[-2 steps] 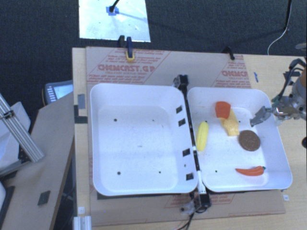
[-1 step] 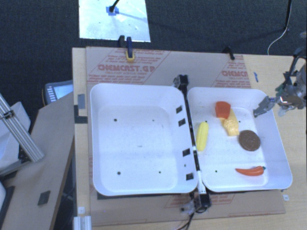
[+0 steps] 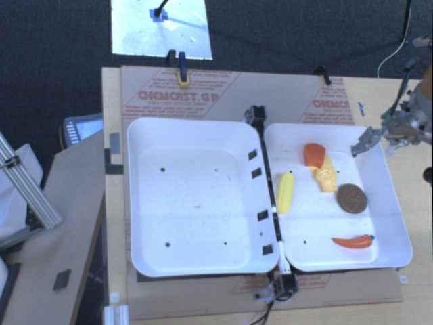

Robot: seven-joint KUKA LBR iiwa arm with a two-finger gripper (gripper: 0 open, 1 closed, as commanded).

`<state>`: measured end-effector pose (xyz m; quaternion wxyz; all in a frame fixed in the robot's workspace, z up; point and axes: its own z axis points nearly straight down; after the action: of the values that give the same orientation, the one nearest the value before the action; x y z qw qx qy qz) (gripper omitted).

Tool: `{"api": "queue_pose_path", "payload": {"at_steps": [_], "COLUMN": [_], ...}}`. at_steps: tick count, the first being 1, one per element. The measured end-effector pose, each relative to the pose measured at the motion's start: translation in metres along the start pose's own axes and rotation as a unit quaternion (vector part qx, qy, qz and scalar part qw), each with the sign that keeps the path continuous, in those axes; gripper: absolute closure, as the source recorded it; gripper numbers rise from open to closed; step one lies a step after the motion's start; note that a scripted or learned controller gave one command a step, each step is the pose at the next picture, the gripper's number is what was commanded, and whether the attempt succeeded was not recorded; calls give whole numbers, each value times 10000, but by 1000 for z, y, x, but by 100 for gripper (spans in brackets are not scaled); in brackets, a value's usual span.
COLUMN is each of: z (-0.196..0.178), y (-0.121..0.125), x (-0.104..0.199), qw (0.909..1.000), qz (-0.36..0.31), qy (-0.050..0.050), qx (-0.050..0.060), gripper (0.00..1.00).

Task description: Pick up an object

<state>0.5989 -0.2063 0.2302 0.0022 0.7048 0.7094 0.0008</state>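
Nearest the camera, at the front of the right bin (image 3: 399, 242), lies a red chili pepper (image 3: 352, 242) with a green stem, pointing left to right. Behind it sits a round brown disc (image 3: 352, 198), flat on the bin floor. Just behind and left of the disc is a pale yellow block (image 3: 326, 177), touching an orange-red piece (image 3: 313, 154) at its far end. To the left, near the divide between the bins, a yellow corn cob (image 3: 285, 191) lies lengthwise, apart from the others.

From where I stand, the tool (image 3: 365, 143) hangs over the far right corner of the right bin, near the rim, on the arm (image 3: 413, 120) coming in from the right. It has nothing in it, and none of the objects touch it; the closest, the orange-red piece and the yellow block, lie well to its left. How wide it is parted I cannot tell from this angle.

Beside it, the left bin (image 3: 135, 181) rests on the cardboard-covered surface (image 3: 223, 90).
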Motion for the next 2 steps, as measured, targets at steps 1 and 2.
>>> {"api": "queue_pose_path", "payload": {"at_steps": [1,2], "z": [-90,-140], "y": [73,71], "x": [0,-1], "qw": [10000,10000], "qz": [-7,2], "qy": [-18,-3], "qx": [-60,-16], "gripper": [0,0]}}
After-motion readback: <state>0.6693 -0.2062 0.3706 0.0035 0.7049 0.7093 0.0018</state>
